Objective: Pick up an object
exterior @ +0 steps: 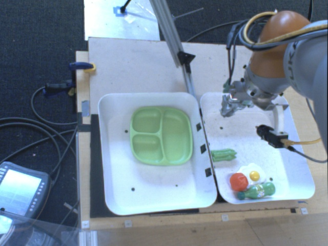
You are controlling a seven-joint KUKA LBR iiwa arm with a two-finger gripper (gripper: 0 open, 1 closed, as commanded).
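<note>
Four small things lie in the right bin [302,152], all well below the jaws in the camera view: a green pod-shaped vegetable [223,155] nearest, against the bin's left wall, then a red tomato [238,181], a fried egg [252,174] and a green bottle [258,190] crowded together at the near edge. The gripper [228,108] hangs over the far left part of this bin with nothing between its fingers; whether the jaws are wide or narrow cannot be told from this angle. The vegetable looks the best target, since it lies apart from the others. Its long axis runs nearly left to right across the view, one end touching or almost touching the wall, the other pointing toward the bin's middle. To take it well, the jaws should probably close across its short width, descending over its free half so no finger strikes the wall. The left bin [113,152] holds a green divided plate [160,135].
</note>
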